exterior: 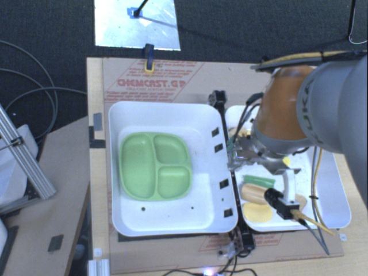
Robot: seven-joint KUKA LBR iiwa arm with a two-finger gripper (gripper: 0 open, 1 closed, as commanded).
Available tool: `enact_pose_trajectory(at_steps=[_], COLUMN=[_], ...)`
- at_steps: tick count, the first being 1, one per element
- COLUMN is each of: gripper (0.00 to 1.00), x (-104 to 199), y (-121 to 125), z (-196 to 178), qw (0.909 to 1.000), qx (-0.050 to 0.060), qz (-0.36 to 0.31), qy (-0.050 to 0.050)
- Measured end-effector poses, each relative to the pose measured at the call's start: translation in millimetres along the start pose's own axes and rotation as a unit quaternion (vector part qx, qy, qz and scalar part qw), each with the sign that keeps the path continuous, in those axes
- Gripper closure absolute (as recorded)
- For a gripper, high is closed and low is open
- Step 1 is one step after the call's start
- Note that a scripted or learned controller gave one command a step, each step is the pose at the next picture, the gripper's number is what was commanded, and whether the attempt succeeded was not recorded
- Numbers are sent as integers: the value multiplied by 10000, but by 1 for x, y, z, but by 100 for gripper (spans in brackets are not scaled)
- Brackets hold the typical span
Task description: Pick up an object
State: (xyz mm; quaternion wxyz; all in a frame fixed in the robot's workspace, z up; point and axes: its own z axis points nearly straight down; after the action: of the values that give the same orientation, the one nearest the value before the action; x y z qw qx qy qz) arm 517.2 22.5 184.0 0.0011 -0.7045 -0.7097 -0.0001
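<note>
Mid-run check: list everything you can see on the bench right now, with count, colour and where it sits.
Bins: two, white, side by side on the bench.
Divided plate: one, light green, three compartments, in the left bin.
Flat piece: one, green, right bin, below the arm.
Rounded piece: one, tan, right bin, just under the green one.
Round piece: one, yellow, right bin's near edge.
Cardboard sheet: one, brown with red print, beneath the bins.
Arm: one, grey with orange band, over the right bin; hand hidden under the wrist.

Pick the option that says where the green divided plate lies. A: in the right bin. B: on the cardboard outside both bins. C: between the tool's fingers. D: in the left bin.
D: the green divided plate lies flat on the floor of the left bin, apart from the arm.
</note>
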Motion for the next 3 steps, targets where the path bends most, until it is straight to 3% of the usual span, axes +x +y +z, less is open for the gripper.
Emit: enact_pose_trajectory(at_steps=[1,2,3], gripper=[100,100,100], x=[29,75,35], y=[-32,19,79], z=[0,-3,-1], qw=[10000,10000,10000], qx=[1,-30,-34], qz=[-2,-6,44], qy=[2,3,-16])
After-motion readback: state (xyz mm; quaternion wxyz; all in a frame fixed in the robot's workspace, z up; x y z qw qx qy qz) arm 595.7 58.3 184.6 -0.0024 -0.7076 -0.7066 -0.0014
